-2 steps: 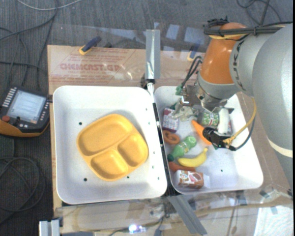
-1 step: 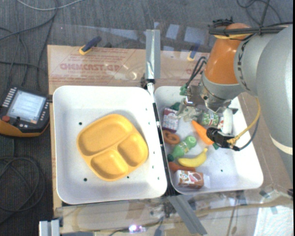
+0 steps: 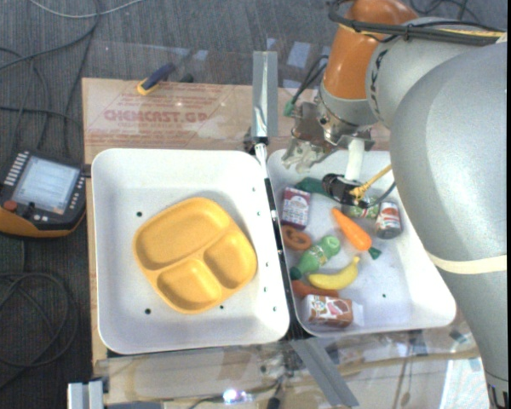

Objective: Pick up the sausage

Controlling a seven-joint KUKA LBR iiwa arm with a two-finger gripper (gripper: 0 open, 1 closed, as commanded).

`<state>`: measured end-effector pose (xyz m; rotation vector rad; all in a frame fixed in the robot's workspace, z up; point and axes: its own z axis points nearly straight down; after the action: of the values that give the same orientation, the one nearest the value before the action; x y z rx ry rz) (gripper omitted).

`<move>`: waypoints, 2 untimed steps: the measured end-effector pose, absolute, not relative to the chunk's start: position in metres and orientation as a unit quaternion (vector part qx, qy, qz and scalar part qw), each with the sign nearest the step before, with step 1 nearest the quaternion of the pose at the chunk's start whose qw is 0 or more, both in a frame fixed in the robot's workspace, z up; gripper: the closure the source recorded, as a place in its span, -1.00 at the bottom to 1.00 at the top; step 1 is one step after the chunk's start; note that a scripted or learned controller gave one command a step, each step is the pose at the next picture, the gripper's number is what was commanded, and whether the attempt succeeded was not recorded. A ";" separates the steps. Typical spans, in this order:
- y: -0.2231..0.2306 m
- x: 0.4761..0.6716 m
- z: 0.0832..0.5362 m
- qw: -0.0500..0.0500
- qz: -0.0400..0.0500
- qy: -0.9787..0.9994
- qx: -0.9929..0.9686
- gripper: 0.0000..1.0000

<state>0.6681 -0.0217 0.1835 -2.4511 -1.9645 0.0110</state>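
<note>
The sausage (image 3: 296, 239) is a short brown-red piece lying at the left wall of the right bin (image 3: 426, 301), just below a maroon carton (image 3: 295, 207). My gripper (image 3: 299, 155) hangs over the far left corner of that bin, well beyond the sausage and the carton. Its fingers (image 3: 288, 157) point down and stand apart, with nothing between them. The grey arm with its orange band comes in from the upper right.
Around the sausage lie a green bottle (image 3: 320, 255), a carrot (image 3: 352, 228), a banana (image 3: 335, 276), a small can (image 3: 389, 219), a reddish piece (image 3: 306, 288) and a labelled pack (image 3: 330, 311). A yellow compartment plate (image 3: 196, 252) lies in the left bin (image 3: 119, 313).
</note>
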 end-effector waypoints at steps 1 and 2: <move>0.065 0.668 0.181 0.000 0.003 -0.682 -0.731 1.00; 0.107 0.629 0.128 0.002 0.002 -0.791 -0.612 1.00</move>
<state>0.6295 0.1072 0.1283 -1.9208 -2.4821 0.0067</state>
